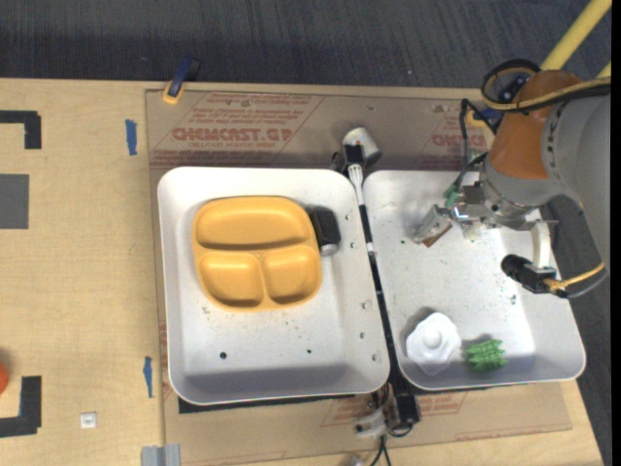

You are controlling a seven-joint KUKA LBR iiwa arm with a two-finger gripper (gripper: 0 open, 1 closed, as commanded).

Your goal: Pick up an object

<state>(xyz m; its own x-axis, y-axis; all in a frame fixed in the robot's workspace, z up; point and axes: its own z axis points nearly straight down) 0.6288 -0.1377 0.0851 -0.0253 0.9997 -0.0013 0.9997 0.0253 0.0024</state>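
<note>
Bottle (pixel 432 342) — right bin (pixel 553 362); plate (pixel 258 250) — left bin (pixel 184 357)

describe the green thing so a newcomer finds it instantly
Start at the right bin, the one the arm reaches over. Go to its near edge, at the bottom of the view, where two small things sit side by side. The green toy is the right-hand one, small and bumpy; its neighbour, the white bottle, is larger, smooth and rounded.
</note>
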